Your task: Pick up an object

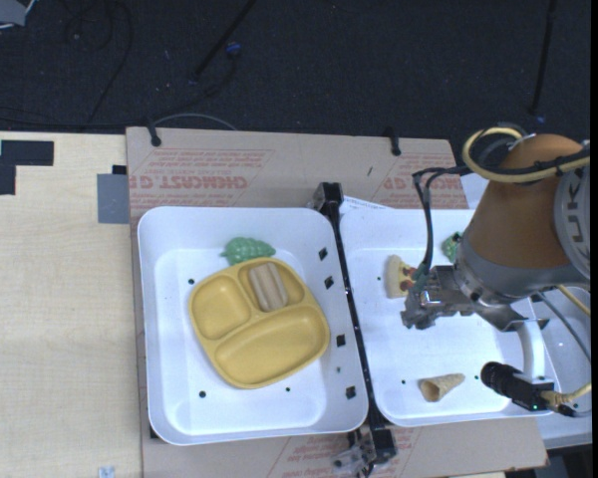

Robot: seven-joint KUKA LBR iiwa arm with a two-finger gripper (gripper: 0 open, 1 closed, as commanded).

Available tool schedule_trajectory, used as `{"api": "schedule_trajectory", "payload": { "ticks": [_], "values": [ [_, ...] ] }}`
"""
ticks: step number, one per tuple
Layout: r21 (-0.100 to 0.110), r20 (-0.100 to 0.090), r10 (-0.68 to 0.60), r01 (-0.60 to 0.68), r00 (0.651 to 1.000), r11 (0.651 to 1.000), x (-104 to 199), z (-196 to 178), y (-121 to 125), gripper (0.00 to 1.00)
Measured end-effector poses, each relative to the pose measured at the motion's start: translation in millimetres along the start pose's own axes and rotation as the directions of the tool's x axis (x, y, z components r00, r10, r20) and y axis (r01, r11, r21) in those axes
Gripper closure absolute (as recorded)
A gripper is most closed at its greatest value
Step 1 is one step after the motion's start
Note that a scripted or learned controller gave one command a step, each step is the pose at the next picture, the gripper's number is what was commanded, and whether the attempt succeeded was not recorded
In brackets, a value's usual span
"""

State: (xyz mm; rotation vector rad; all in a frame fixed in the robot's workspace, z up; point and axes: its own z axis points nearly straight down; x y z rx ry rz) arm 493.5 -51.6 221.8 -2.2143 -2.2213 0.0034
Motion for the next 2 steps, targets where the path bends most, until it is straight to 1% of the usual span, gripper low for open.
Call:
{"api": "schedule_trajectory", "payload": {
  "ticks": [1, 2],
  "values": [
    [0.000, 0.000, -0.003, 0.003, 1.000, 1.000, 62, 5, 2, 1.00],
    [-0.001, 0.000, -0.002, 0.002, 1.000, 1.000, 118, 10, 10, 1.00]
  ]
}}
